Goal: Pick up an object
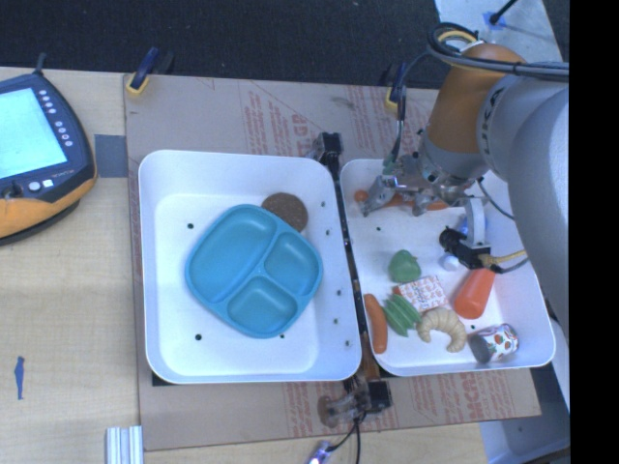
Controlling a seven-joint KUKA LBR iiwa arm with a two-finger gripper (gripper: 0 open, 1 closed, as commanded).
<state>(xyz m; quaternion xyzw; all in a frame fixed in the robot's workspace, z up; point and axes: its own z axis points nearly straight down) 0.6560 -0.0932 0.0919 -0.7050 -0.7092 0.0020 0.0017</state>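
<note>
Claw [406, 193] sits low at the far end of the right bin [538, 329]; its opening — can't tell from here.

Glossy white plastic bins [160, 259] sit on matt brown cardboard [242, 114].

This is a robot lab. A grey and orange arm [513, 114] reaches over a wooden table [68, 298] bearing two white bins [155, 259], a control pendant [39, 153] lies beside them, clamps [145, 71] pin a cardboard sheet [242, 109], and cables [338, 438] trail off.
</note>
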